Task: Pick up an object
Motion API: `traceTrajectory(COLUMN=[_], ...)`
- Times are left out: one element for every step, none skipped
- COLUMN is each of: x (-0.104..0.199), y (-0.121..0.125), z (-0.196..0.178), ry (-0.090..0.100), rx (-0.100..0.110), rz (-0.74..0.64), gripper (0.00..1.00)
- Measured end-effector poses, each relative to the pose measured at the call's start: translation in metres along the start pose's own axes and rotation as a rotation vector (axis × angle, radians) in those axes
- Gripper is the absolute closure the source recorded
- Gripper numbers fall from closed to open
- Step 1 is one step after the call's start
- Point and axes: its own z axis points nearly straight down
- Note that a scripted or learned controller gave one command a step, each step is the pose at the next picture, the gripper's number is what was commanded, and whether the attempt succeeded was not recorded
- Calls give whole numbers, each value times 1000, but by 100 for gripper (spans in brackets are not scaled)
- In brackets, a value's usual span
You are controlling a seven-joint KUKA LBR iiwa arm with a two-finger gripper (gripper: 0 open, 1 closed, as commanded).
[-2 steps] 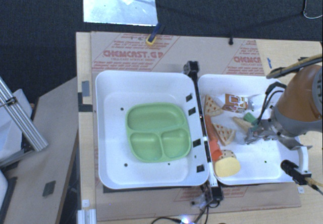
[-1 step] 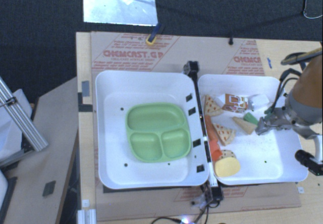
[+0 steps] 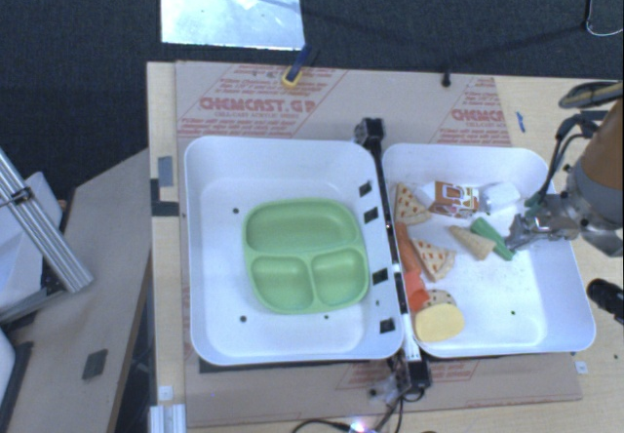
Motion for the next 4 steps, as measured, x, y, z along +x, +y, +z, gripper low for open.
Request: traceTrajectory(x=[0, 62, 122, 154], y=[2, 6, 3, 3], z=[-25, -30, -18, -28], ry=[0, 4, 4, 3], rx=[1, 4, 5, 4], rz=[0, -6, -6, -3], gripper=[100, 100, 100, 100])
